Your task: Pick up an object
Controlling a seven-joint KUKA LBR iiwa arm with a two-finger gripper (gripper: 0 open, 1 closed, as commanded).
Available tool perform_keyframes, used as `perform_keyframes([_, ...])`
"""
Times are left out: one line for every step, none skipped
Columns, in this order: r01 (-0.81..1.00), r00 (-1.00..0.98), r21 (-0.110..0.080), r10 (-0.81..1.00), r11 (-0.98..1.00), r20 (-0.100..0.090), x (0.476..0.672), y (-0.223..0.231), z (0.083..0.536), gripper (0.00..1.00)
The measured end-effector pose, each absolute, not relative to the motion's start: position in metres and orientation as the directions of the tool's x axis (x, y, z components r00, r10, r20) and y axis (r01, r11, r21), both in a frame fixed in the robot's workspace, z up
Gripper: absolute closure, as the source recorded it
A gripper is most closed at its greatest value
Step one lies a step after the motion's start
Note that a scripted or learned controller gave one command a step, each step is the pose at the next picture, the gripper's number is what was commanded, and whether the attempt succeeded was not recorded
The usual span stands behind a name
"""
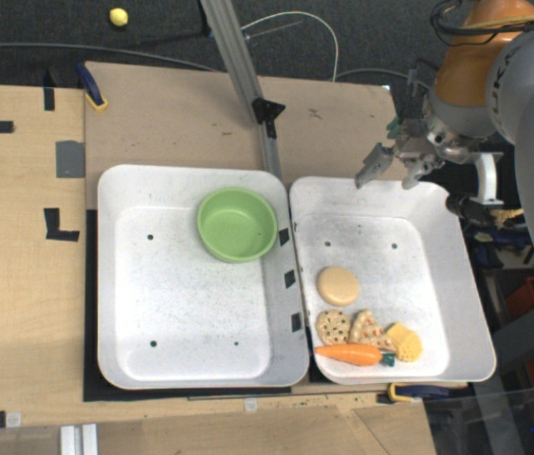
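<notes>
Grey two-finger gripper (390, 173) hangs over the far rim of the right shallow white plastic bin (456, 282), near its far-left corner, fingers spread apart with nothing between them. The grey arm with orange band (480, 36) comes in from the right and is cut off by the frame's top and right edges; cabling around the wrist makes the finger bases hard to read. Pickable items cluster at the right bin's near edge: round tan biscuit-like disc (339, 285) toward the middle, below it a small brown lattice-topped cookie (332, 326), a pale lumpy piece (366, 328) too small to identify, a yellow corn-like chunk (406, 341), and an orange toy carrot (350, 354) lying along the near rim, its green tip touching the corn. Left white bin (143, 282) carries a light green plastic bowl (237, 224), upright, at the far-right corner, touching the divider edge. Small yellow ball (119, 16) sits on the dark floor beyond the bench.
</notes>
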State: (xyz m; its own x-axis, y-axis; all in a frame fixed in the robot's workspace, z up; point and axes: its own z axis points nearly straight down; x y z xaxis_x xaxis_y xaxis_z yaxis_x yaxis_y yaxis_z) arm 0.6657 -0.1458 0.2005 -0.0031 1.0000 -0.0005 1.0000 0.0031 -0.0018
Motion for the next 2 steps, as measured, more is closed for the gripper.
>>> perform_keyframes([1.0,-0.003,-0.002,1.0,0.003,-0.001,0.666,-0.146,0.201,0.0])
perform_keyframes([1.0,-0.003,-0.005,1.0,0.003,0.0,0.669,-0.141,0.155,0.0])
